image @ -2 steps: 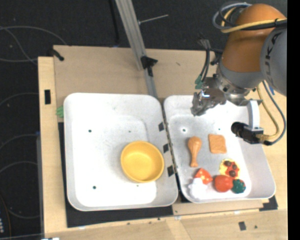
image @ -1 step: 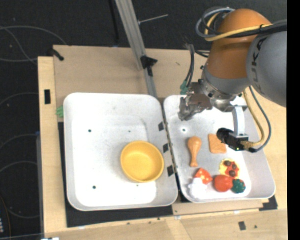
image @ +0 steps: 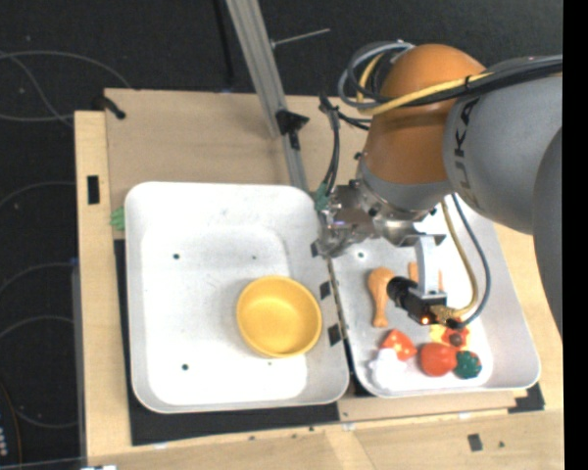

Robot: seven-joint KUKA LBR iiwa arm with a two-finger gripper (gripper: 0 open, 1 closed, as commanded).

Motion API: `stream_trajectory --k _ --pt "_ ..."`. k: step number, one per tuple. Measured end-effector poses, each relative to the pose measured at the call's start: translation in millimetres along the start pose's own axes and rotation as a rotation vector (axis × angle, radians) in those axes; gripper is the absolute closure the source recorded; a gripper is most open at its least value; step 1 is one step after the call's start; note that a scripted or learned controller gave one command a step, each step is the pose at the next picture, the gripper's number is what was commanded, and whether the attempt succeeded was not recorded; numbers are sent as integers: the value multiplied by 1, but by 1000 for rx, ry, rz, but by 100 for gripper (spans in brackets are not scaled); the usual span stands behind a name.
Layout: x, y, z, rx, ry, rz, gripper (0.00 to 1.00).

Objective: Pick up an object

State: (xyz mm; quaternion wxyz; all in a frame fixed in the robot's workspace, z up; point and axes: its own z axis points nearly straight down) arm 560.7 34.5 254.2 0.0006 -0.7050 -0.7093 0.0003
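Observation:
My gripper [image: 341, 225] hangs over the near-left part of the right bin [image: 510, 311], close to the divider between the two bins. Nothing shows in its grasp. Just right of and below it lies a tan drumstick-shaped toy [image: 379, 294]. Nearer the front of that bin sit a small orange-red piece [image: 397, 343], a white lump [image: 384, 368], a red round toy [image: 435, 358] and a green piece [image: 467, 364]. A yellow bowl [image: 277, 315] stands upright in the left bin [image: 176, 262], toward its front right.
The large arm body covers the back half of the right bin. A slanted metal rail [image: 265, 76] runs from the top of the view down to the bins' shared edge. Wooden bench [image: 186, 135] surrounds both bins.

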Motion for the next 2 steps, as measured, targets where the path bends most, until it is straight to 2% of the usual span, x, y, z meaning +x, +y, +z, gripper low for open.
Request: stream_trajectory --k 1,2 --pt "52 -20 14 0 0 -1 100" --pt "50 -19 14 -2 1 5 0"
